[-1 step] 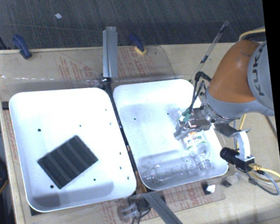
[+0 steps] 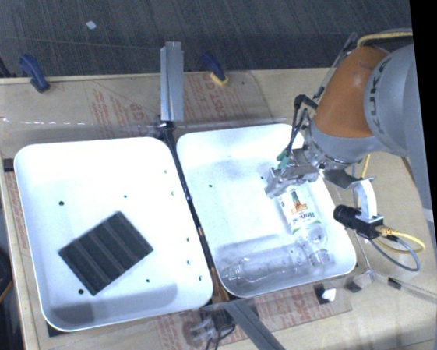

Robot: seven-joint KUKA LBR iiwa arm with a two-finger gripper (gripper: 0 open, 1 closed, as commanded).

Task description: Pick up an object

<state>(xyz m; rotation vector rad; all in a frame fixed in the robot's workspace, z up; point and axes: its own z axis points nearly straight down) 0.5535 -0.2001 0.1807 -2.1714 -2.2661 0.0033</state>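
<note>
**Arm hanging over the right bin, bottles sitting along its edges**

Going left to right. The left bin (image 2: 91,157) is holding one thing: a dark ribbed panel (image 2: 106,251) lying flat and skewed in its front-left part, well clear of the walls. A grey bar (image 2: 171,81) is sticking up at the back edge of the bench where the two bins are meeting.

The right bin (image 2: 225,162) is where the action is. A clear plastic bottle (image 2: 264,265) is lying on its side along the front edge. A second small bottle with a white label (image 2: 301,214) is lying near the right edge, its cap end pointing toward the front-right corner and sitting just beside the clear one's end.

The gripper (image 2: 288,176) is hovering right at the back end of that labelled bottle, over the bin's right side. The grey arm with its orange band (image 2: 349,85) is reaching in over the back-right corner. Honestly can't tell how the jaws are standing, it's all a metal blur there.
</note>
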